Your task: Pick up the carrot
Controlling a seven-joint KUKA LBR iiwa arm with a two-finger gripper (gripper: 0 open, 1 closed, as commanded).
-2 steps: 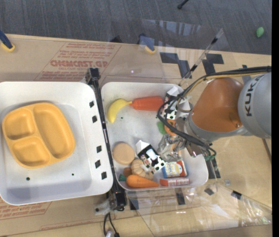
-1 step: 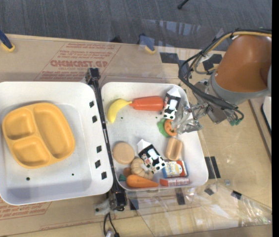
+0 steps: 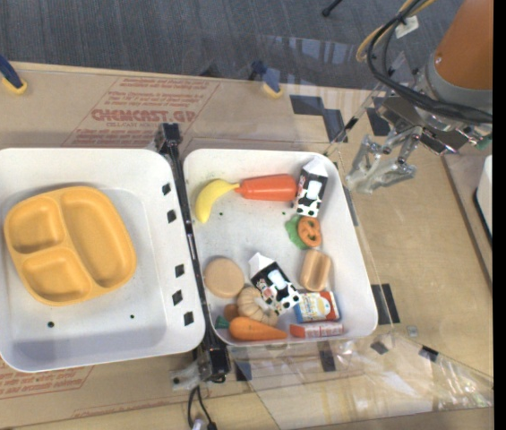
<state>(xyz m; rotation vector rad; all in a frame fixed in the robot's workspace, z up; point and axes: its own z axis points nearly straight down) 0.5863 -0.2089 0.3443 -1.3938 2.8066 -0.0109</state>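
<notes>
The carrot (image 3: 255,330) lies at six o'clock in the right bin (image 3: 357,231), jammed against a milk carton (image 3: 273,287) and bun (image 3: 253,304). The gripper (image 3: 382,170) hangs empty, part open, beyond two o'clock. Crowding neighbours could block a finger or get grabbed instead.

Cardboard-covered desk (image 3: 91,119) carries two white bins: left bin (image 3: 2,330), right bin (image 3: 347,267), side by side, touching.

We see two bins side by side on the table (image 3: 414,240). The left bin (image 3: 20,330) holds a divided tray (image 3: 69,243). In the right bin (image 3: 235,231), a banana (image 3: 210,197) lies at the far edge, and the carrot (image 3: 254,330) lies at the near edge.
</notes>
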